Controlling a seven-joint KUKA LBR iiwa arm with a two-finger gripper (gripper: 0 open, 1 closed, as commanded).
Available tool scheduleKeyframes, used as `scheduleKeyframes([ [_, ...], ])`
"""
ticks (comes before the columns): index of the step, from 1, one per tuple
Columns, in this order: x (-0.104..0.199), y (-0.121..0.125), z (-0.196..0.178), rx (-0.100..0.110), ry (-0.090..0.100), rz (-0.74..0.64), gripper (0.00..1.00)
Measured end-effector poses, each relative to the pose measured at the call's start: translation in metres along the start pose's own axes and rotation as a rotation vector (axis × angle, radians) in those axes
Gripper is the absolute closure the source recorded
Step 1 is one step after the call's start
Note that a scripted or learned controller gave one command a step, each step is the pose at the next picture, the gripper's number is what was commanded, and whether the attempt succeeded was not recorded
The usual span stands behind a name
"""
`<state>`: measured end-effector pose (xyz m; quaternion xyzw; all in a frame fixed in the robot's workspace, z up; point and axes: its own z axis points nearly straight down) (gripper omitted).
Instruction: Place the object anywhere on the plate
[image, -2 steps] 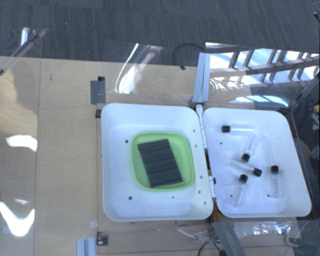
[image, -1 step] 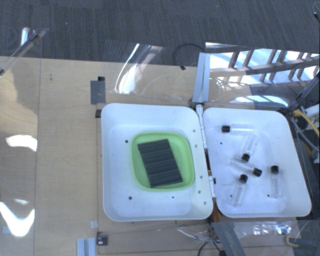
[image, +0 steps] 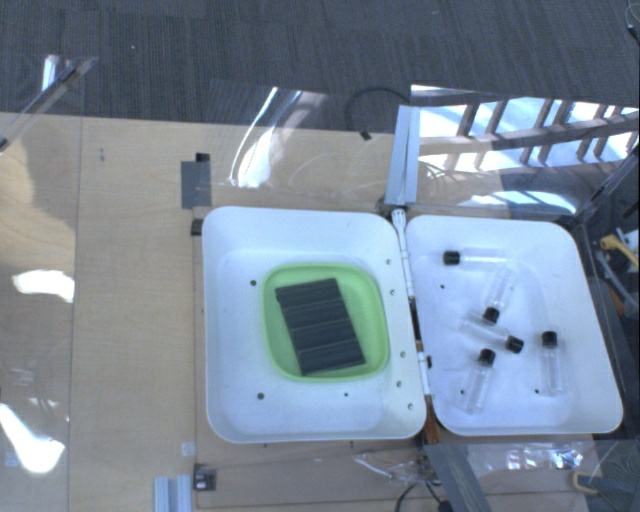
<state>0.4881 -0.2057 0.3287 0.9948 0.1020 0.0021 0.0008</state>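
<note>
In the camera view, the pale wooden tabletop (image: 120, 300) carries two shallow white bins side by side toward its near right corner, their inner rims touching or nearly so along a hinge-like seam.

The left bin (image: 215, 330) holds a lime-green plate (image: 375, 322), square with rounded corners, sitting roughly in the middle of the bin's floor. On the plate lies a dark grey ridged block (image: 320, 326), flat and rectangular. Its long sides are turned a little off the bin's edges, so that its far end leans toward the tabletop's left edge. The block rests wholly within the plate's raised rim, with green showing on every side of it.

The right bin (image: 592, 330) holds five small clear vials with black caps, all lying on their sides.
- One vial (image: 470, 261) lies near the bin's far left corner, its cap pointing toward the seam.
- A second vial (image: 497, 295) lies near the middle, cap toward the near edge.
- A third vial (image: 490, 333) lies just beside it at a slant, and the two may touch, though the clear glass makes that hard to tell.
- A fourth vial (image: 478, 378) lies toward the near edge.
- A fifth vial (image: 551, 362) lies toward the bin's right wall, apart from the others.

All five are well apart from the plate, separated from it by both bin walls.

Beyond the bins, a grey metal upright (image: 404, 160) stands at the far end of the seam, with a black cable (image: 372, 98) looping behind it. Dark carpeted floor (image: 200, 50) runs past the tabletop's far edge.
</note>
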Motion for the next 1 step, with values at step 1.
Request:
scheduleKeyframes([
  [1,0.0005,0.0001,-0.0171,-0.003,0.002,-0.003,0.00],
])
